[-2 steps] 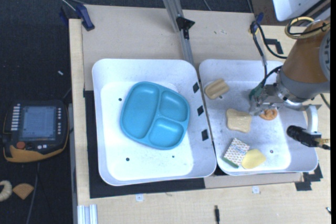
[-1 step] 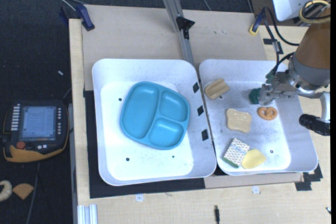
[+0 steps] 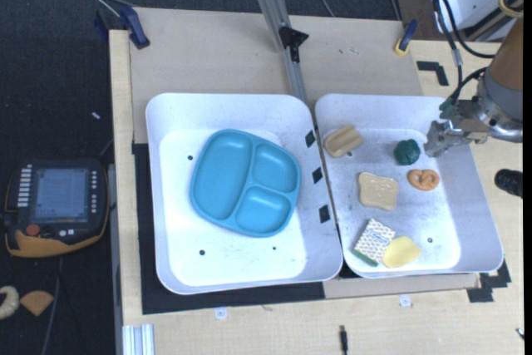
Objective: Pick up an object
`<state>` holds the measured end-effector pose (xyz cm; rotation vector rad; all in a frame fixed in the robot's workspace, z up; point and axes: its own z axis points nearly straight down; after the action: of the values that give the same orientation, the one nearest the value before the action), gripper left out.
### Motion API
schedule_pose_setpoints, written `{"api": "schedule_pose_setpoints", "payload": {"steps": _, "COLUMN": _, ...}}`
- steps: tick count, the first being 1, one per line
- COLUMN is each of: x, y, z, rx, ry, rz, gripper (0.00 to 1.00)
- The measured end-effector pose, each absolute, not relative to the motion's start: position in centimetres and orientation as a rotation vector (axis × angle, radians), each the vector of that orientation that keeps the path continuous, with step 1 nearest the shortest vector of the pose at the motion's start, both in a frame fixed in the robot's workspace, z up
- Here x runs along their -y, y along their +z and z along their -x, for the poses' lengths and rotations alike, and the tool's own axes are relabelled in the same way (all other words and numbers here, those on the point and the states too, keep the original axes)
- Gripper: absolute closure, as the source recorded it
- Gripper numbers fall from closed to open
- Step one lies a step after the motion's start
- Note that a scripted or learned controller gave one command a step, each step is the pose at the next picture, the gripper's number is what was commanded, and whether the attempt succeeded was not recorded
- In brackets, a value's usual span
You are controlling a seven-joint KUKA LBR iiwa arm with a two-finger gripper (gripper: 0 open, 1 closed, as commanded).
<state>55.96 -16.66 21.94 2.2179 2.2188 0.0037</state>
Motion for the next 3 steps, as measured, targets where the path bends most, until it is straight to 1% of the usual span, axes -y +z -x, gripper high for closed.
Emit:
{"api": "schedule_pose_setpoints", "payload": {"steps": 1, "x": 16.7, "y": 27.1, "z": -56.1, "rx": -2.219, "ry": 0.005, "rz": -2.216, "gripper": 1.0}}
{"api": "schedule_pose_setpoints", "payload": {"steps": 2, "x": 11.2, "y": 26.9, "z": -54.4, "rx": -2.226, "ry": 0.0, "rz": -2.22, "gripper": 1.0}}
{"api": "schedule_pose_setpoints", "payload": {"steps": 3, "x": 5.4, "y": 25.3, "z": -53.7, "rx": -2.23, "ry": -0.001, "rz": -2.218, "gripper": 1.0}}
